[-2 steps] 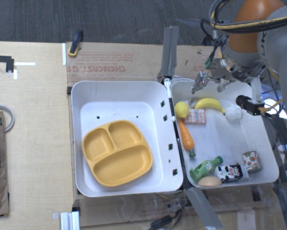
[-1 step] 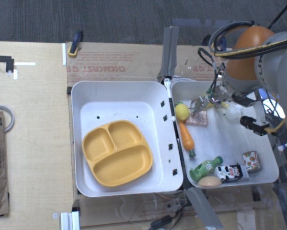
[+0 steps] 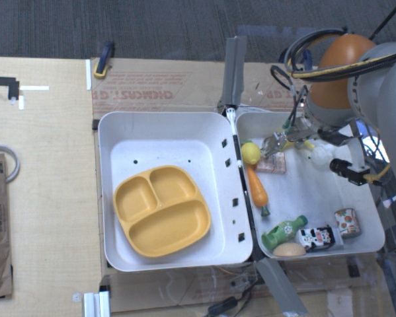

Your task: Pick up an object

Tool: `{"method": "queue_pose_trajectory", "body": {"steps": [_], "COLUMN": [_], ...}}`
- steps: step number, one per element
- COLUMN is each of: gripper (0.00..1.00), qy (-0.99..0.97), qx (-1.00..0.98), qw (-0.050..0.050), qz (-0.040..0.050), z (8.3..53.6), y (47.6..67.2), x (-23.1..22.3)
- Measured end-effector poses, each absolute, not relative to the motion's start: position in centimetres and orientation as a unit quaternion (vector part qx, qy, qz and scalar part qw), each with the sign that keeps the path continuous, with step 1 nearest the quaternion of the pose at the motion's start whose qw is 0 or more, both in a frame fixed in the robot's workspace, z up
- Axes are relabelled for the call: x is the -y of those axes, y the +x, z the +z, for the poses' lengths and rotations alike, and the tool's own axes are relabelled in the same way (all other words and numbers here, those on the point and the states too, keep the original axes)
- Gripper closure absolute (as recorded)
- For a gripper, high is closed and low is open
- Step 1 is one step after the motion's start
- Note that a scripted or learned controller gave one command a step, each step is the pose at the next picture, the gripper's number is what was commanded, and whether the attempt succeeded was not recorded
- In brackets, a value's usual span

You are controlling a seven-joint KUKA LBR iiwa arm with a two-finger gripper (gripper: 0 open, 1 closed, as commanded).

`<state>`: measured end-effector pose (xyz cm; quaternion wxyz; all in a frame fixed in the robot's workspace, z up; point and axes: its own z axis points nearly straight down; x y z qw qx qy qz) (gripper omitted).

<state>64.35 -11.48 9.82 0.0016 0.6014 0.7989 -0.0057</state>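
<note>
Yellow lemon [image 3: 250,152] sits just left of the pincer [image 3: 275,144], whose jaws I cannot tell apart. Below it lies a carrot [image 3: 256,187]. Lemon looks light, firm, slippery; grip across its round middle.

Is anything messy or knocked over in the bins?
Yes, a little. The green plastic bottle lies on its side in the right white bin, and the small red-labelled can beside it looks tipped. The yellow divided plate sits flat.

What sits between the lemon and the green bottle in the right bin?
The orange plastic carrot lies between the round yellow lemon and the green plastic bottle, seen in the camera view.
</note>
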Motion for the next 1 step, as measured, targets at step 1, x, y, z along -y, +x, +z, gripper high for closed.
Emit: {"method": "queue_pose_trajectory", "body": {"steps": [1], "gripper": [0.00], "qy": [0.681], "qx": [-0.732], "qw": [-0.024], "qz": [0.0021], "z": [9.22], "y": [65.81], "x": [19.87]}}
